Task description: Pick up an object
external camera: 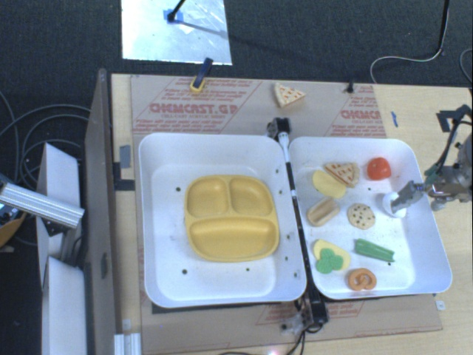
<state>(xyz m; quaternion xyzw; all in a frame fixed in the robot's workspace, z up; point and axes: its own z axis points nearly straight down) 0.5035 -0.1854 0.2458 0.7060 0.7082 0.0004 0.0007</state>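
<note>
Roughly sorted layout: left bin (159,220) carries one yellow divided plate (230,218), sitting centred as a likely drop spot. Right bin (436,261) holds the pickable toy food, spread apart so each can be reached singly: one hot dog (322,211), one yellow slice (328,184), one sandwich wedge (342,172), one cookie (361,216), one tomato (378,168), one green bean (373,251), one pretzel (361,279), one pea-topped piece (330,258). One pizza slice (289,95) lies on the far surface (244,98). Tool (399,198) hovers near the tomato; open or closed, cannot tell.
</note>
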